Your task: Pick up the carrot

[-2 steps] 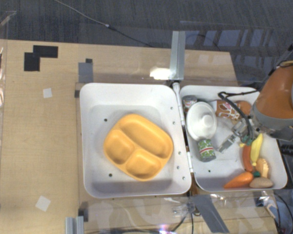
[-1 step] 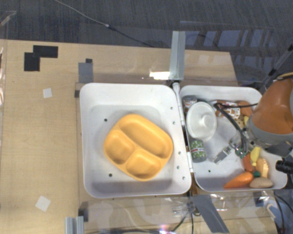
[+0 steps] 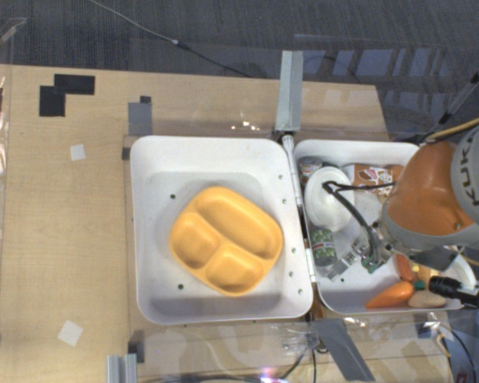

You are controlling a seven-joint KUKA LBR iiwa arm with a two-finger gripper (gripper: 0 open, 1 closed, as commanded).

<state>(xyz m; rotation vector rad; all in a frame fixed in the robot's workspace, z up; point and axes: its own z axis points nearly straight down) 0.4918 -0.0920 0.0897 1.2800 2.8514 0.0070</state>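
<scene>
The carrot (image 3: 392, 294), orange and tapered, lies near the front edge of the right bin (image 3: 345, 302), pointing left. My arm's orange band and grey wrist (image 3: 427, 202) hang over the right bin and cover much of it. The gripper (image 3: 366, 255) reaches down just above and left of the carrot, with a black cable looping beside it. Its tips are hidden among clutter, and nothing shows between them.
The left bin (image 3: 152, 214) holds a yellow divided plate (image 3: 226, 238). In the right bin lie a white rounded object (image 3: 326, 196), a printed packet (image 3: 375, 175), a small green-labelled item (image 3: 323, 247) and a pale piece (image 3: 427, 300) beside the carrot.
</scene>
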